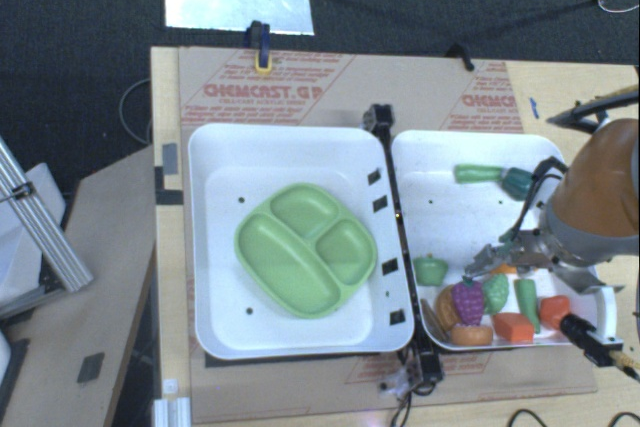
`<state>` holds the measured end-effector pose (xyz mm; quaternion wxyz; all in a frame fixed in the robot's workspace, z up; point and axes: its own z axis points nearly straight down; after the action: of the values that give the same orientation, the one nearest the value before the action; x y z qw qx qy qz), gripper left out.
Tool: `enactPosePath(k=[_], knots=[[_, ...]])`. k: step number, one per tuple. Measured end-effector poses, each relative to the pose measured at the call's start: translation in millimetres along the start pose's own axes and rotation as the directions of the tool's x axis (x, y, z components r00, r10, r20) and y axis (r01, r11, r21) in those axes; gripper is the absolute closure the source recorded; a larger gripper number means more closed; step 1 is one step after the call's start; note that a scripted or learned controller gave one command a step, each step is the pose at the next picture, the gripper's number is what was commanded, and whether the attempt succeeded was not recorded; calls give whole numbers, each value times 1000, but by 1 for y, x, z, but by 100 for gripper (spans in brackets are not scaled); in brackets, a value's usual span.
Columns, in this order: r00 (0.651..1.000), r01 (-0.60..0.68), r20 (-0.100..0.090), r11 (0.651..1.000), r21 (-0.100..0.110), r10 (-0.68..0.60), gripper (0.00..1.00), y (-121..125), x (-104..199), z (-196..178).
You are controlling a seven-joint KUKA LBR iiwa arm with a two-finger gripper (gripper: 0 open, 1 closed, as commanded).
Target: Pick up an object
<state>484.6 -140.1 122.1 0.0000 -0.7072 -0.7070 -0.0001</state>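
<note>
The two-finger metal gripper (492, 262) hung low over the right shallow white bin (440, 165), just above the heap of small plastic toy foods; whether its fingers were spread or pressed together could not be told. Nearest it lay a purple grape bunch (467, 298), a green pepper-like piece (496, 292) and an orange-red block (513, 325). A small green piece (431, 269) sat apart, bin-centre. The left bin held a green divided plate (305, 250). Risk: crowded pieces could deflect the fingers, yielding a miss or double grasp.
</note>
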Motion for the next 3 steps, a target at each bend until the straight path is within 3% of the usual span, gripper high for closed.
enactPosePath(k=[1,2,3], knots=[[1000,0,1,1000,-3,0,0,1,0,39],[1000,2,0,1000,-3,-2,100,2,0,27],[1000,1,2,1000,-6,-1,100,-2,-8,-32]])
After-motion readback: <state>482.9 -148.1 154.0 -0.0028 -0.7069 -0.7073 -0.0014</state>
